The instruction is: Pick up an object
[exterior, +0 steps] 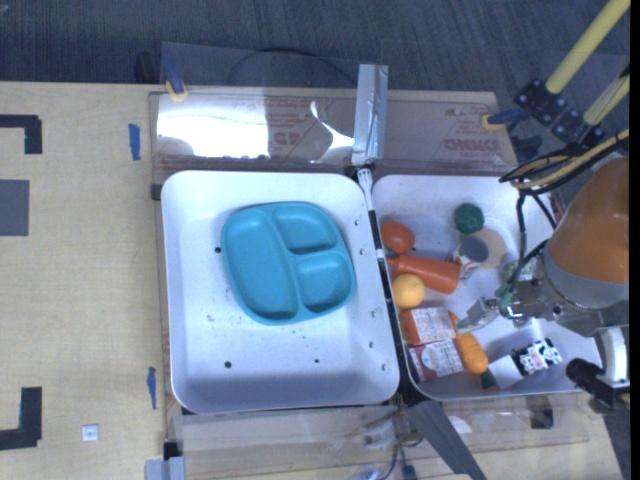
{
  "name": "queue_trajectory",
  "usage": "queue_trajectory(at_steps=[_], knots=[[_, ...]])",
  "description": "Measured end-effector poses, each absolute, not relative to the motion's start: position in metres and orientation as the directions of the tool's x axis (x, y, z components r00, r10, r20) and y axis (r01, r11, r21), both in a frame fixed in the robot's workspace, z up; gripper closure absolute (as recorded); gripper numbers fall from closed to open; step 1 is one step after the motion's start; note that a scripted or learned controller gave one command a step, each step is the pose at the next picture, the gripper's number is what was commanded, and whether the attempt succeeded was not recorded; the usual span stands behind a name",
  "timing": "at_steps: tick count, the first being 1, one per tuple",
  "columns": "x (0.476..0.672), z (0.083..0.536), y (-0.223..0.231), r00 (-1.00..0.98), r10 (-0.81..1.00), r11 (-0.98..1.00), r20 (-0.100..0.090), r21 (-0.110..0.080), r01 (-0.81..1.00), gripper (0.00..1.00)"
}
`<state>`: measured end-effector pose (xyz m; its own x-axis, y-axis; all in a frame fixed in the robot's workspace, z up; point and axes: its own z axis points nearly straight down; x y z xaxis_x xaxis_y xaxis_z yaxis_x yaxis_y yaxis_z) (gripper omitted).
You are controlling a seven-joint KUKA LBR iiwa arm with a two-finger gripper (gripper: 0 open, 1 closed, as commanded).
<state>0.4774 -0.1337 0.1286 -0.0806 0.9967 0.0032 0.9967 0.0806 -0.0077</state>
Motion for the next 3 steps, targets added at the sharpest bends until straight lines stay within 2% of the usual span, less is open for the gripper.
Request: queue_trajectory(at_steps=[1, 2, 3], knots=[[0.483, 0.097, -0.104, -0.196, 0.981, 0.196, -0.012, 0.013, 0.981, 0.00], [0.486, 0.108, -0.102, -0.196, 0.981, 0.196, -0.010, 0.023, 0.980, 1.00], [0.481, 0.186, -0.027, -0.264, 0.964, 0.264, 0.000, 0.006, 0.964, 1.00]])
